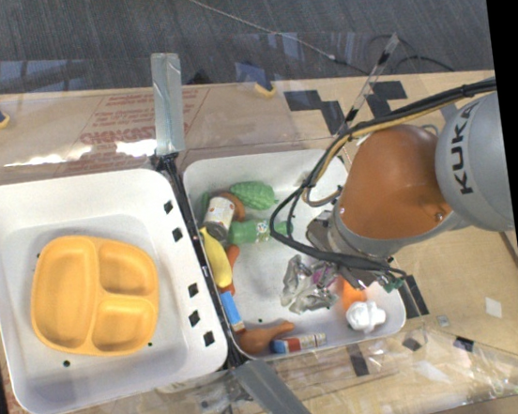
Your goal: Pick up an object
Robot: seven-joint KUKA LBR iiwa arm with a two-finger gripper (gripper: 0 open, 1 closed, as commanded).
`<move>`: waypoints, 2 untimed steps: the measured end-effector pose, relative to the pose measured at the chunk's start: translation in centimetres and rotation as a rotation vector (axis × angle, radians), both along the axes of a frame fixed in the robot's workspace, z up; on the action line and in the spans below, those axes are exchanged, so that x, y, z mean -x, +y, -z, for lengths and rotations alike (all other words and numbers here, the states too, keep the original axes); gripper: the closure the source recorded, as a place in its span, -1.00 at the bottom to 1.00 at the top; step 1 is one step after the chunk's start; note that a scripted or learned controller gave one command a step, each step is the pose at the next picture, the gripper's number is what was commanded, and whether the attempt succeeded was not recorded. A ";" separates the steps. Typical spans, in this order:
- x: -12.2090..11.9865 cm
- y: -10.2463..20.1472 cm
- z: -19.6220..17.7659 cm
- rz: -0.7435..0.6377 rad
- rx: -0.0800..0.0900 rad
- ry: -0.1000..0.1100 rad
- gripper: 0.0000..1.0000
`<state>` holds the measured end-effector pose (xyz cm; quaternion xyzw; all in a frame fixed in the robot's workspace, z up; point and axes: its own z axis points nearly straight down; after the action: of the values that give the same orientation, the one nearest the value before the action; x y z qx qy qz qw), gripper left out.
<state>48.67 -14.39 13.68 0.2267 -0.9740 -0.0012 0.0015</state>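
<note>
My gripper hangs low inside the right bin, near its middle, below the orange band of the arm. Around it lie several small objects: a green item and a brown-capped jar at the back left, a yellow banana-like piece along the left wall, and a blue marker below it. A small orange piece and a white crumpled lump sit just right of the gripper. A brown item and a red-and-white tube lie at the front wall.
The left bin holds a yellow divided plate. A dark divider strip runs between the bins. Black cables loop from the arm over the right bin's back half.
</note>
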 end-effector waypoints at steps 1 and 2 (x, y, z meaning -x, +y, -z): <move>-6.0 1.1 -13.6 -0.196 0.005 -0.015 1.00; 0.4 2.8 -2.0 -0.656 -0.004 0.000 1.00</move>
<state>48.28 -11.59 15.68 0.5283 -0.8490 -0.0024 0.0016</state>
